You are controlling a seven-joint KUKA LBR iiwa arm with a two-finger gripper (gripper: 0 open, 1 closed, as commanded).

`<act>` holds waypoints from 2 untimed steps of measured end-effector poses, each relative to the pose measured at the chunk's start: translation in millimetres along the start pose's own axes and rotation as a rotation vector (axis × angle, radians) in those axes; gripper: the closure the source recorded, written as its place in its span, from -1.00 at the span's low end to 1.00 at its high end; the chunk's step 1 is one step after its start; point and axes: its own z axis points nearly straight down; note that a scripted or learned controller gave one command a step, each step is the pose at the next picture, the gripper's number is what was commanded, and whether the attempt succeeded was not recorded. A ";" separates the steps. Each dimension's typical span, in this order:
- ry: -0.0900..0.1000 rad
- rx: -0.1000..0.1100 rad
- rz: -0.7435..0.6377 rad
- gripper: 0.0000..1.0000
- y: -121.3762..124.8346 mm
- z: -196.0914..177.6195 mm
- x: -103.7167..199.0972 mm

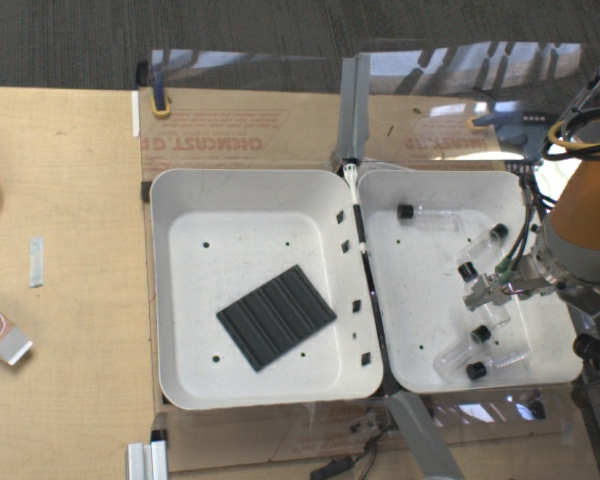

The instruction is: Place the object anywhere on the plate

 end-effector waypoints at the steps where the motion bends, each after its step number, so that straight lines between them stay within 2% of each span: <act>1: 0.000 0.001 0.144 1.00 19.5 -14.3 121.0; 2: -0.002 0.006 0.230 1.00 110.1 -10.1 215.8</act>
